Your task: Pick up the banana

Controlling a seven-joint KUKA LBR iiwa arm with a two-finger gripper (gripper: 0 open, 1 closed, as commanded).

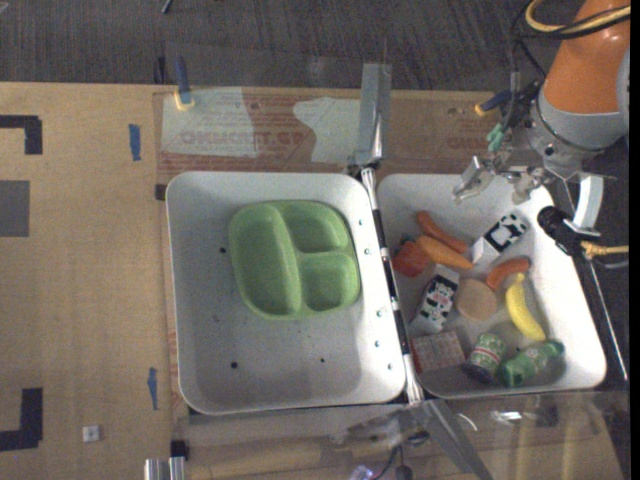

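Note:
The yellow banana (522, 308) lies in the right bin (592, 368), near its right side, between a round tan item (477, 299) and the bin wall. My gripper (497, 183) hangs over the bin's upper edge, well above and behind the banana, with its fingers spread open and nothing between them. The orange band of the arm (590, 63) sits at the upper right.
The right bin also holds carrots (443, 243), a red pepper (410, 259), two black-and-white cartons (436, 302), a red sausage (507, 269), a waffle (439, 349) and green cans (530, 362). The left bin (200, 368) holds a green divided plate (293, 258).

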